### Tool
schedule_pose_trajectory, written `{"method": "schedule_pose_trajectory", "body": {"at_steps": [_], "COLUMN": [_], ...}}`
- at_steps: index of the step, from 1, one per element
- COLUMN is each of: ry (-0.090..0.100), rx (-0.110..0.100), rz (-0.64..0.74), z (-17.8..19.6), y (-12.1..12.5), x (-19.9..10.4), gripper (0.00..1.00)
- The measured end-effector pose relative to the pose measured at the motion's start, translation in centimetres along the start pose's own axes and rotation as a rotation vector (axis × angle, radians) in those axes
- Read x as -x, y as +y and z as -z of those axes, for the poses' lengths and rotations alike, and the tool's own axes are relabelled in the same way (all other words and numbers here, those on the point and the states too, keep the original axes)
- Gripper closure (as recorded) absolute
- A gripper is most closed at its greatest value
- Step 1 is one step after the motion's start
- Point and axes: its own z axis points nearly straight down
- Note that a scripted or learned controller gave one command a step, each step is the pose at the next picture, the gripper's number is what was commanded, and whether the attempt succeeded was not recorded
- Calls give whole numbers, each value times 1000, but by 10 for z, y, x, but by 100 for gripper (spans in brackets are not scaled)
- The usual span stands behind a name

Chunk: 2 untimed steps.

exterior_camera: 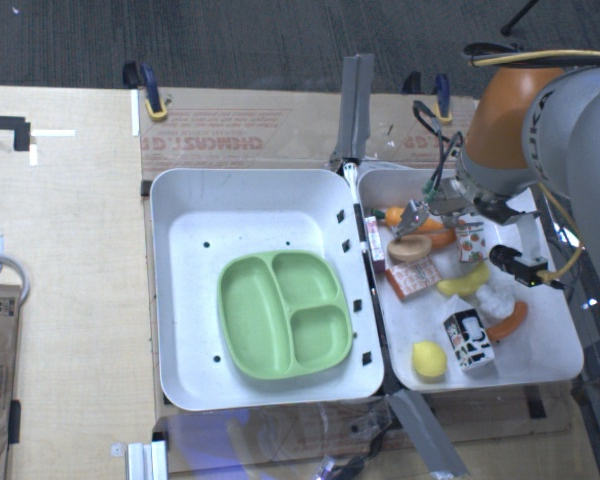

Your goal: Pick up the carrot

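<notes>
Overhead, the camera view takes in two white bins side by side on the surface. The left bin (170, 298) carries a green divided plate (285, 313). The right bin (565, 353) is crowded, and the tool (417, 218) is seen low over its far-left part, just above a round tan piece (411, 248). Whether the tool is released or clenched cannot be told, and nothing can be confirmed in its grasp. An orange piece (435, 230) is glimpsed just to the right of the tool, partly covered by it, towards the bin's far edge; this is judged to be the carrot, its long axis probably running left to right, though too little is exposed to be sure. Room is tight: a small carton (470, 240), a red packet (412, 278) and a banana (464, 283) lie close by, and the left wall is near. A lemon (430, 360) is set well apart, by the near edge.
</notes>
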Motion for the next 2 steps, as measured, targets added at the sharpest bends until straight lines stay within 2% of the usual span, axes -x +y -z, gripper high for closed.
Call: {"method": "schedule_pose_trajectory", "body": {"at_steps": [1,2], "ry": [2,2], "rx": [-7,-18], "rz": [-1,-226], "z": [8,95], "y": [-2,7], "x": [1,-41], "gripper": [100,100]}}
